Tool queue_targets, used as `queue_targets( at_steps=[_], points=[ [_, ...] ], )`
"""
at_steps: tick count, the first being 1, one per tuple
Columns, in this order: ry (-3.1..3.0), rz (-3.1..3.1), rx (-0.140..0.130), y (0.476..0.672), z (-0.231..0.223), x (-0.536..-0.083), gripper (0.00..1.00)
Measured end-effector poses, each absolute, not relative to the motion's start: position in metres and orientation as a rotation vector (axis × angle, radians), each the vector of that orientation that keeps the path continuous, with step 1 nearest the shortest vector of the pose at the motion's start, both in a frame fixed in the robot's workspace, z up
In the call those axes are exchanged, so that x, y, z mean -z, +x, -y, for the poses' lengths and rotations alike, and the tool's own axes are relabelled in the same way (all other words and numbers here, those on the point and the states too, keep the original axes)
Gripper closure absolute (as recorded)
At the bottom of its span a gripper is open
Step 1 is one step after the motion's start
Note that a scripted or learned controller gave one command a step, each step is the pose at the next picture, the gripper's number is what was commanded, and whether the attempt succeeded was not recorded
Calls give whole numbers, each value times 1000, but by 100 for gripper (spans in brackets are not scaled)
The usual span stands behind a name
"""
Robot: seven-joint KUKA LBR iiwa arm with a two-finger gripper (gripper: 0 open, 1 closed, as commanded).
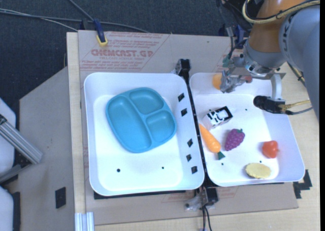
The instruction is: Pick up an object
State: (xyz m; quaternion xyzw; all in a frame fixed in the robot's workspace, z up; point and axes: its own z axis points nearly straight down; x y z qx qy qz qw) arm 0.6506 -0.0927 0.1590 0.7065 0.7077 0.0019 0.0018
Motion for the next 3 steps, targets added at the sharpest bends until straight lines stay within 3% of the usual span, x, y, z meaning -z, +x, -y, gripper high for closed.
queue_targets(
  at_steps=[2,3],
  points=[
    [2215,-2219,-9,654,86,-278,100],
    [2216,-2230,-1,648,27,-278,100]
  ],
)
